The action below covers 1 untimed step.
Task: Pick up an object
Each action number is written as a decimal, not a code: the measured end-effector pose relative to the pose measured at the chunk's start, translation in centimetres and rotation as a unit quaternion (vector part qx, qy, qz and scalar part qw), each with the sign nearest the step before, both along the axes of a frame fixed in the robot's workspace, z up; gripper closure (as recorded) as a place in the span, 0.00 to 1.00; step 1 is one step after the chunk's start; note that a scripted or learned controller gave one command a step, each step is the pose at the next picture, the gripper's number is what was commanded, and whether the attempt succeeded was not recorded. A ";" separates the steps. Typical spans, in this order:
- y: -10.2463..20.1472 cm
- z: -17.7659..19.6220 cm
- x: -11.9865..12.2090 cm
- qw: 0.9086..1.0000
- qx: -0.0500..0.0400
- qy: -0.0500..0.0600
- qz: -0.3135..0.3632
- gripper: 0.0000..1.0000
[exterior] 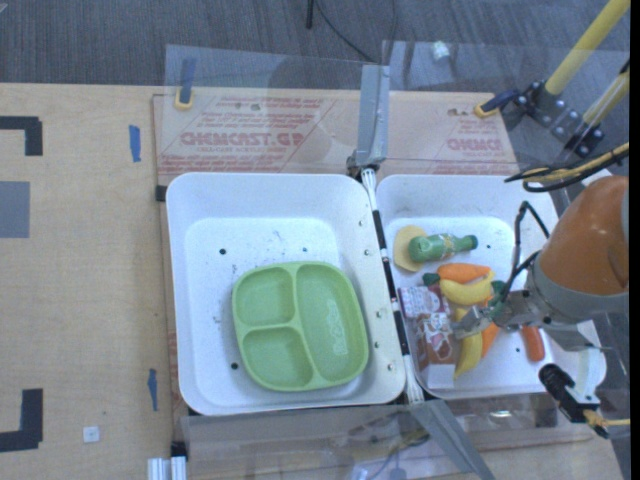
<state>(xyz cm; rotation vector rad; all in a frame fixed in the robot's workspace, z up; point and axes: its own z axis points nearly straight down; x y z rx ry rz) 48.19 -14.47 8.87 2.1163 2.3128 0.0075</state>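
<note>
Right bin (500,203): gripper (487,317) — finger state indiscernible — sits among the toy pile, yellow banana (468,353) just below-left, lying steeply.

Arm (590,258): a thick, rounded body at the right side, smooth and glossy.
Band (600,238): bright orange, wide and domed, the largest coloured part of the arm.
Wrist (560,303): pale grey, cylindrical, below the orange band, with a darker seam where the two colours meet.
Gripper (490,316): small, metallic grey with dark parts, at the wrist's left end; its details are too blurred to tell.
Cables (555,173): thin black ones loop over the top of the orange band, and one black line curves down beside the wrist.
Markings: no lettering or screws can be made out.
</note>
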 end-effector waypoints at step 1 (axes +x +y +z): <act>-0.4 1.2 0.1 1.000 -0.003 -0.004 -0.003 1.00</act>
